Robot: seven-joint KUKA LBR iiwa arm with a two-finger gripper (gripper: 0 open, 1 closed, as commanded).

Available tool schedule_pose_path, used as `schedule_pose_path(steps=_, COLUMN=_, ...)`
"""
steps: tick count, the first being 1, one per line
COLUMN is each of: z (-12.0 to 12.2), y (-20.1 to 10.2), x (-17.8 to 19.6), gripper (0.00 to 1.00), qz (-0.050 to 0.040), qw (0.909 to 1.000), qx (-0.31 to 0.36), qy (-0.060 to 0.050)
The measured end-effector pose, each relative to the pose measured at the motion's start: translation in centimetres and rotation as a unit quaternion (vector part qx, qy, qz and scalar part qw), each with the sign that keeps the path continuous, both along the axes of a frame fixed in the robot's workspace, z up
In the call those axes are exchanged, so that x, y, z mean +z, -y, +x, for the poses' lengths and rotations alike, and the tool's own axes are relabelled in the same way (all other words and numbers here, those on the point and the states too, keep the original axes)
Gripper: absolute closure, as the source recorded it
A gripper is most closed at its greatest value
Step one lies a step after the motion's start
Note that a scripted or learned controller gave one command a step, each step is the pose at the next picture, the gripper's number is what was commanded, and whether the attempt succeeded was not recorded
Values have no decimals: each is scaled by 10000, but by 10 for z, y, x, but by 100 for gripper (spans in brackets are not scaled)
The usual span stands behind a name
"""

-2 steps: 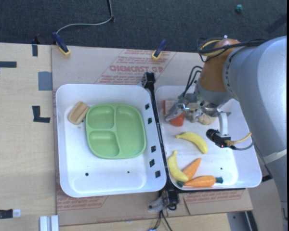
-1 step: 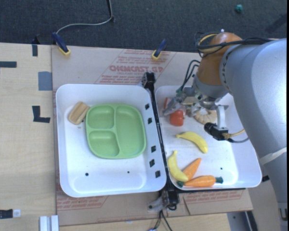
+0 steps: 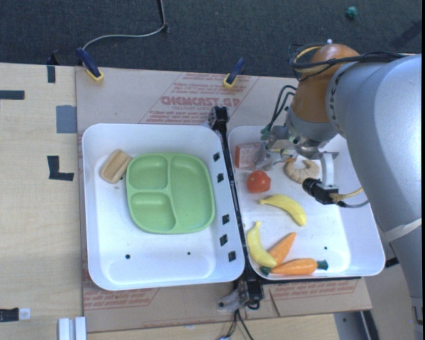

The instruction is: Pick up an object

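Nearest you, along the right bin's (image 3: 354, 264) front edge, lie an orange carrot (image 3: 295, 266) with a green tip and a second carrot (image 3: 281, 247) leaning against a yellow banana (image 3: 258, 246). Behind them you have another banana (image 3: 286, 207) and a red tomato (image 3: 258, 182). You'll find the gripper (image 3: 275, 149) low in the back of that bin, just beside a reddish block (image 3: 243, 156) and a pale ring-shaped pastry (image 3: 301, 169); you cannot tell how it is set. Your left bin (image 3: 156, 268) carries a green divided plate (image 3: 171, 193) and a tan bread slice (image 3: 115, 166). On the surface (image 3: 21, 183), the cardboard sheet (image 3: 191, 101) reads "CHEMCAST" in red
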State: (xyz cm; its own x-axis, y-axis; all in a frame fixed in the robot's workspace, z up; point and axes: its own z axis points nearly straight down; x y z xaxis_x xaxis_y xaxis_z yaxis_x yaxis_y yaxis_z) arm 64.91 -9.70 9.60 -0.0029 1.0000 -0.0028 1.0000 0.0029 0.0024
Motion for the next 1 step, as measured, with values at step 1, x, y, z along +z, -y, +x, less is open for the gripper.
schedule_pose_path(steps=1, z=0, y=0, x=-1, gripper=0, qz=-3, qw=10000, qx=-1, qy=-5)
